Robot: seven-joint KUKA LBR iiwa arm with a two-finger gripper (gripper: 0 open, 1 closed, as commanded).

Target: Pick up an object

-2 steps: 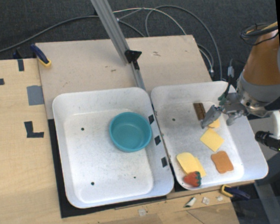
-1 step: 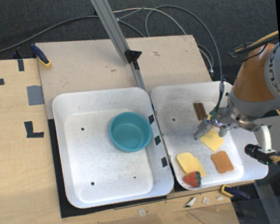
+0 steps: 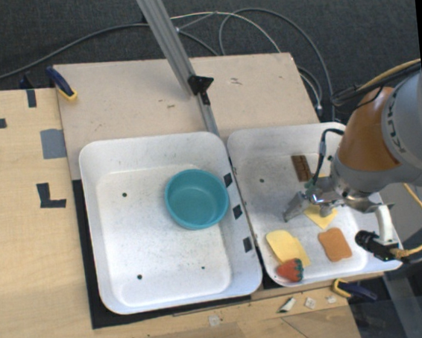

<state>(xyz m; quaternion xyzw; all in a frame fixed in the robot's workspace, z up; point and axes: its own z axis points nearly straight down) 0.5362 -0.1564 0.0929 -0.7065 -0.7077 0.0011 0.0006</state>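
Note:
My gripper is low in the middle of the right bin, and its fingers stand apart with nothing visible between them. A small pale yellow wedge lies just at its right fingertip, partly covered by it. In front of the gripper lie a yellow slab, a red strawberry-like piece and an orange block. A brown bar lies behind it. A teal bowl sits upright in the left bin.
The grey arm with its orange band reaches in over the right bin's right rim. A slanted metal pole crosses the board behind the bins. Cables lie at the back right.

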